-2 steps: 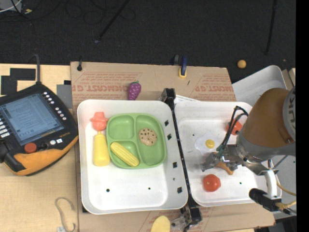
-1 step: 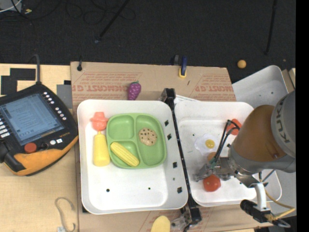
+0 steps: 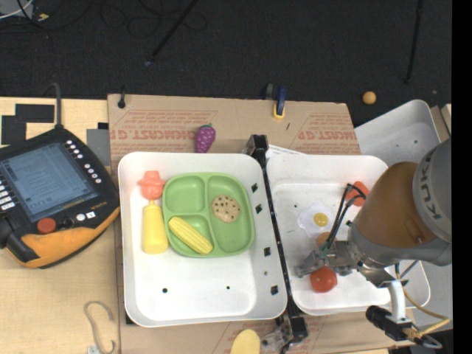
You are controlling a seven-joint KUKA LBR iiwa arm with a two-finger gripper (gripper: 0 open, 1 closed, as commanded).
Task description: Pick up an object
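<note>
My gripper is down in the right bin, near its front left part, reaching in from the right. A red tomato lies directly under and in front of it, touching or nearly touching the gripper. A fried egg toy sits further back in the same bin. An orange-red piece lies near the bin's back right, partly behind the arm. A small orange-brown item shows just behind the gripper, half hidden.
The left bin holds a green divided plate with a cookie and corn, plus a yellow bottle and a red-pink toy. Purple grapes lie behind the bins, a yellow fruit in front. A teach pendant sits left.
</note>
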